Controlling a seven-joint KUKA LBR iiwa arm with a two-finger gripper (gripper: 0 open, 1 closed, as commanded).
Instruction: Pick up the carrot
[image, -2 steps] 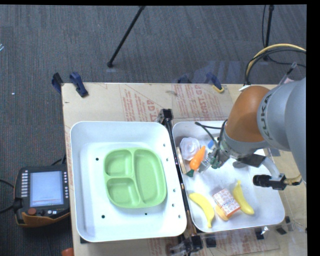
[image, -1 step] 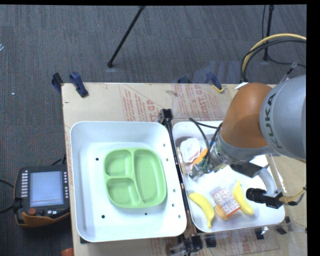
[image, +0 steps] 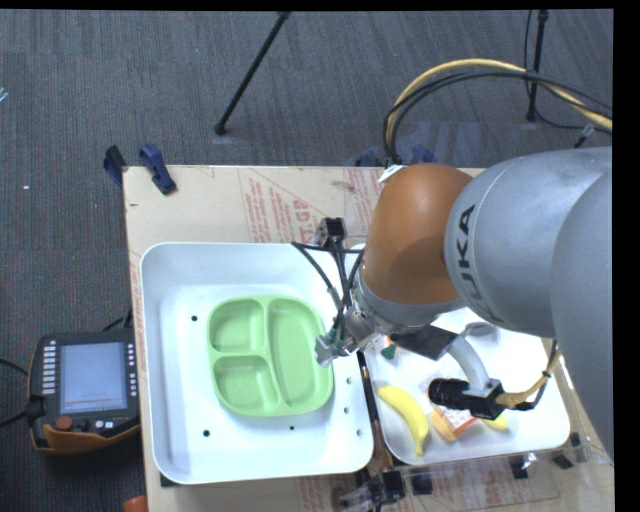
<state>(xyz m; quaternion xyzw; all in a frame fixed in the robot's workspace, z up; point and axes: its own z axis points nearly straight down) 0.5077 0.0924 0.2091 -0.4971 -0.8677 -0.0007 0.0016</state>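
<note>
Camera view
Floor: dark grey carpet (image: 100, 80) all round, with thin black stand legs (image: 255, 65) crossing it at the top.
Counter: a pale board top (image: 230, 195) with reddish printing; blue clamps (image: 155, 168) grip its far left corner.
Pendant: a handheld control unit with a grey screen (image: 85, 385) lies on the floor just left of the counter.
Left bin: white and shallow (image: 170, 440), holding a light green divided tray (image: 268, 355) with three compartments, set slightly askew.
Right bin: white (image: 535, 425), largely covered by the arm; a banana (image: 405, 415) lies near its left wall.
Carrot: a small orange piece (image: 447, 428) in the right bin, just right of the banana, beside a yellow scrap (image: 494, 423) and under a black part of the arm's gear.
Arm: grey body with its orange band (image: 420, 235) looms over the seam between the bins; yellow cables (image: 470, 72) loop behind.
Claw: low at the tray's right rim (image: 331, 347), over the left bin; from here I cannot tell how far apart it stands, and nothing is seen held in it.
</note>
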